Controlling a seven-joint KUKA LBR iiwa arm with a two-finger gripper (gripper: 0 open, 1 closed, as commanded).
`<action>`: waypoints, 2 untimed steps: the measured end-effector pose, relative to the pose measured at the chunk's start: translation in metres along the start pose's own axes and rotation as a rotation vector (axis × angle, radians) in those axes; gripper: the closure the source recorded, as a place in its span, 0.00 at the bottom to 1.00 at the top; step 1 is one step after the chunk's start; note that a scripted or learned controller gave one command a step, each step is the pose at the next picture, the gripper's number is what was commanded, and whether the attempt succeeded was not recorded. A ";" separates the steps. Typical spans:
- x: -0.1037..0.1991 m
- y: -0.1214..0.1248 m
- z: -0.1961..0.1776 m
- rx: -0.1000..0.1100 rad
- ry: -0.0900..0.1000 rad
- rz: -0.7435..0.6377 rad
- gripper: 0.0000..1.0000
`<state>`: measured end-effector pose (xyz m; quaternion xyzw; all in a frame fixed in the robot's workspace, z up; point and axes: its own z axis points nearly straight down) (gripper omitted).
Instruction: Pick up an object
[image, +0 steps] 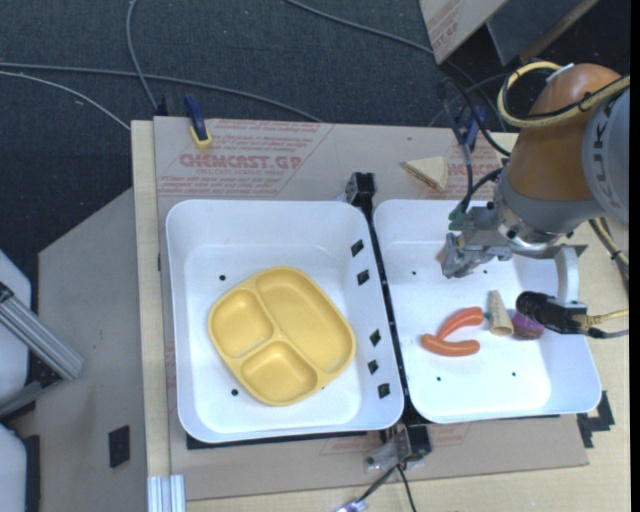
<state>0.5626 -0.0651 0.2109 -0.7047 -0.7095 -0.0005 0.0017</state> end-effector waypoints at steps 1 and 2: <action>0.057 0.011 0.005 -0.002 0.000 0.000 1.00; 0.108 0.040 -0.001 -0.004 0.000 0.000 1.00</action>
